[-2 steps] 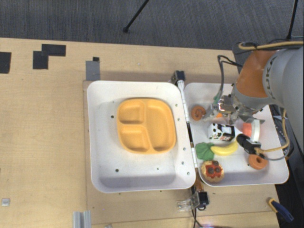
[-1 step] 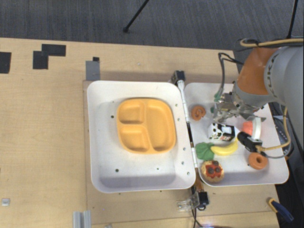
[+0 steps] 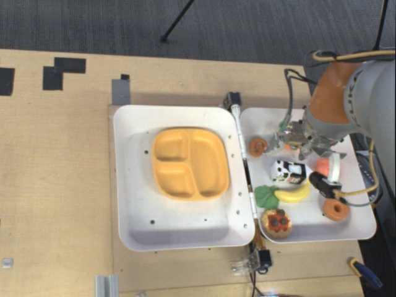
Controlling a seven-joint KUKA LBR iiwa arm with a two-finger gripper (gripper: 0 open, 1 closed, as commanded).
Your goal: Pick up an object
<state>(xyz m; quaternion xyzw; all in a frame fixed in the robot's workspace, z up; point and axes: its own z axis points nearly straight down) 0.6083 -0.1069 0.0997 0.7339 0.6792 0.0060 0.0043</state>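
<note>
Looking down on a pale wooden bench [image 3: 55, 184], two shallow white bins sit side by side. The left bin [image 3: 133, 166] holds a yellow-orange divided plate [image 3: 189, 164], lying flat near its middle. The right bin [image 3: 359, 228] holds the small things that could be picked up. Along its left side lie a small round orange piece [image 3: 258, 145], a green leaf [image 3: 266, 195] and, near the front edge, a round tart topped with berries [image 3: 276, 223]. A black-and-white toy [image 3: 289, 172] sits just behind a yellow banana [image 3: 293, 195], which touches the leaf. The gripper [image 3: 296, 142] hangs low over this bin, just behind the black-and-white toy and beside the orange piece. Whether it is open or closed, or grasps anything, cannot be told. Further right lie a coral-red piece [image 3: 322, 165] and a brown doughnut [image 3: 336, 210]. The grey arm [image 3: 371, 98] reaches in from the right.
</note>
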